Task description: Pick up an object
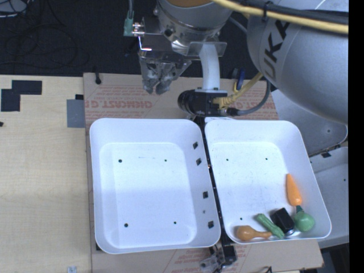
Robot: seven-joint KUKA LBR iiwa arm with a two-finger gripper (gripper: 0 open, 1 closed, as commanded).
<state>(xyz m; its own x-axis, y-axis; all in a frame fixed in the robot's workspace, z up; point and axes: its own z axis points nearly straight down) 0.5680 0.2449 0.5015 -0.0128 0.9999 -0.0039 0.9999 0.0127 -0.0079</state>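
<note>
The gripper (161, 84) hangs high above the far edge of the left bin (102, 138), over the cardboard behind it, with nothing seen between its dark fingers. In the right bin's (298, 135) near right corner lie an orange carrot-shaped piece (293, 190), a black block (282, 220), a green round object (305, 221), a green stick (269, 224) and an orange-tan pear-shaped piece (251, 232). The grey arm fills the upper right, well apart from these objects.
A cardboard sheet (114, 98) lies under both bins on a pale wooden bench (40, 169). A black fitting with a yellow cable (199, 102) sits behind the divide between the bins. Dark patches mark the bench at the left.
</note>
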